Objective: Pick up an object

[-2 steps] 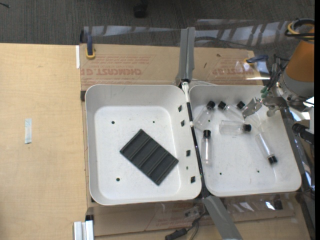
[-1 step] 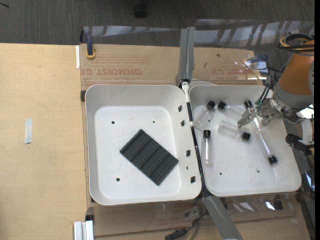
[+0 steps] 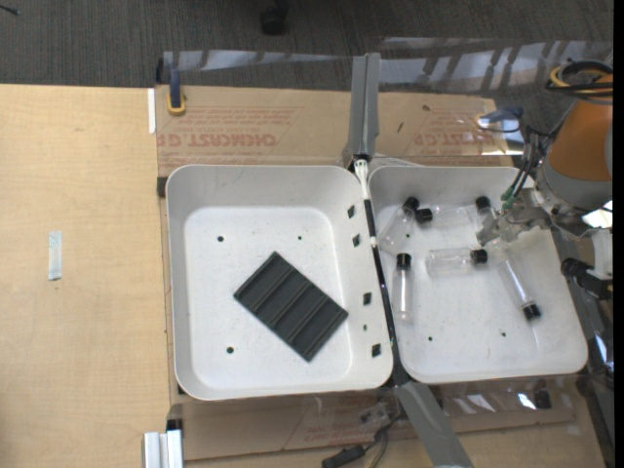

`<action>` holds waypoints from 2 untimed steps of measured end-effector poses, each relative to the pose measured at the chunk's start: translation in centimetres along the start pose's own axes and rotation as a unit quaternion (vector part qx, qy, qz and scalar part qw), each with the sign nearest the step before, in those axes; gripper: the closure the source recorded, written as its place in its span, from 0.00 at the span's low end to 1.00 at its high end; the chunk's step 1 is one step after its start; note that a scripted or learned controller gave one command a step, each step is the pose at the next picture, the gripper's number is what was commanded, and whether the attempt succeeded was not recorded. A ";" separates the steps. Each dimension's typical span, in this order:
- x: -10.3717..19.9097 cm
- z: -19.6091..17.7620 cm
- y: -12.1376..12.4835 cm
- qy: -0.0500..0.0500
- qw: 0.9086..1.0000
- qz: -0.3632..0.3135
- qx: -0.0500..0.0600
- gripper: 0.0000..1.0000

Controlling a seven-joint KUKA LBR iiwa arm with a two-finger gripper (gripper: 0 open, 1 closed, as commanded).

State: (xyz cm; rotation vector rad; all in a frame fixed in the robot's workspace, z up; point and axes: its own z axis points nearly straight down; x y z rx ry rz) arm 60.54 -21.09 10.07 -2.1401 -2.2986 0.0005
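Camera view looks down on two white bins: the left bin [image 3: 195, 359] carries a dark ribbed rectangular panel [image 3: 291, 306] lying flat and turned askew, and the right bin [image 3: 556, 354] carries several clear plastic tubes with black caps. The gripper [image 3: 502, 224] hangs over the right bin toward its 2 o'clock corner, just beside a tube [image 3: 456, 260] lying crosswise near the bin's middle; whether it is released or clenched I cannot tell, since glare and clear plastic hide it. Other tubes lie at 10 o'clock [image 3: 400, 224], at 8 o'clock [image 3: 403, 283] and at 4 o'clock [image 3: 518, 288], apart from one another. These tubes look slick, round and likely to roll, so a good pick probably means descending square across one tube's length, centred on its body rather than its cap.
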 end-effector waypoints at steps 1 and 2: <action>4.4 -9.5 1.4 -0.001 1.000 -0.004 0.000 1.00; 9.0 -12.4 4.5 -0.001 1.000 0.007 0.000 1.00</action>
